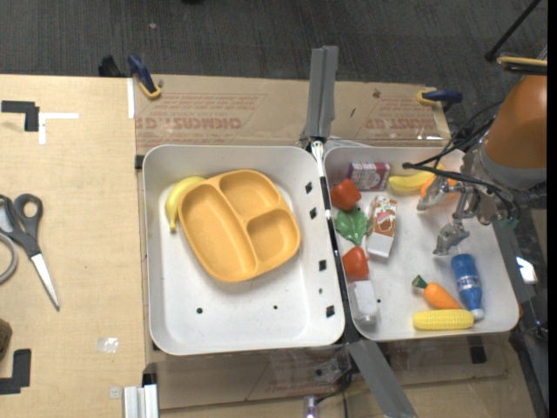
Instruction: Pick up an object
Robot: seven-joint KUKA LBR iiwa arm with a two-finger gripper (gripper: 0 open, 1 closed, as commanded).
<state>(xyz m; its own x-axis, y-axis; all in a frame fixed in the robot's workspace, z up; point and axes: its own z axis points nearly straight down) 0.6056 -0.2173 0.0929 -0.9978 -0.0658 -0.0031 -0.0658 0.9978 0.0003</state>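
The pincer (448, 238) hangs low over the right bin (400, 320), tips pointing down, and from here I cannot tell how it is set. Nothing is visibly gripped. Just below its tips lies the blue bottle (467, 283), the closest candidate, with the toy carrot (438, 295) beside it and the corn cob (444, 320) a little further on. Off to its left sits a small carton (382, 226), then the tomatoes (346, 195) and green pepper (352, 226) by the bin wall. The banana (411, 182) lies behind it. Farthest off, the yellow divided plate (239, 225) occupies the left bin (174, 303). I would centre over the bottle, straddle its narrow width, and descend straight to avoid nudging the carrot.
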